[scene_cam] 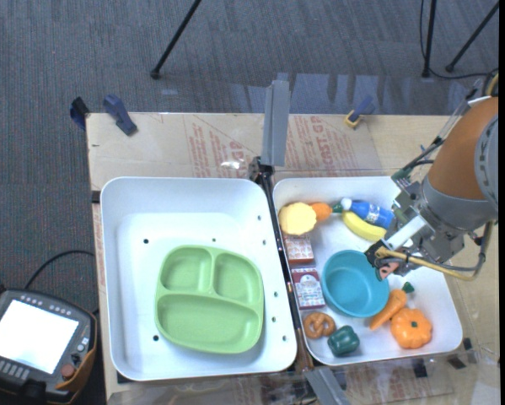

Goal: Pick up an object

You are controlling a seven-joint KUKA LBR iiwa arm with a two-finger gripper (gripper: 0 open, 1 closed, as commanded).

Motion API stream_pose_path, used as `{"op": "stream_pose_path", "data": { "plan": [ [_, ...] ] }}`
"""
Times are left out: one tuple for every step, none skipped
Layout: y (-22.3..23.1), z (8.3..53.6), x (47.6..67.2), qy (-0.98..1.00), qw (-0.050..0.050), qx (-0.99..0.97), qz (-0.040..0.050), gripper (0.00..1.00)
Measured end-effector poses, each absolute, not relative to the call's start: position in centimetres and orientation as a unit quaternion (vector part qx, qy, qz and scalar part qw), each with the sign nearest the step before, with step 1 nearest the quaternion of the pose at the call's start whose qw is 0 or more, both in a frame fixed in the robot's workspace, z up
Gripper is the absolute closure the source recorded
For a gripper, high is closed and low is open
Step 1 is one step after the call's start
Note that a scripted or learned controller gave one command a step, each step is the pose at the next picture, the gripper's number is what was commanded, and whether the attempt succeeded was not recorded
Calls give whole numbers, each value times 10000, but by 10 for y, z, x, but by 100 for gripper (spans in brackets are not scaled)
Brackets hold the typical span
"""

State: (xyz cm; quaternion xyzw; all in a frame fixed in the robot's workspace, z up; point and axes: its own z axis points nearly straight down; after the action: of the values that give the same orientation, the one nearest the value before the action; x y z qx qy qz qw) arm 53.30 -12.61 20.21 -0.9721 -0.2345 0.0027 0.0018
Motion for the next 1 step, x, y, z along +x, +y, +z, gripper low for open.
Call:
{"op": "stream_pose_path", "data": {
  "plan": [
    [-120,87,559,-2219,25,-9751,18,100]
  ]
}}
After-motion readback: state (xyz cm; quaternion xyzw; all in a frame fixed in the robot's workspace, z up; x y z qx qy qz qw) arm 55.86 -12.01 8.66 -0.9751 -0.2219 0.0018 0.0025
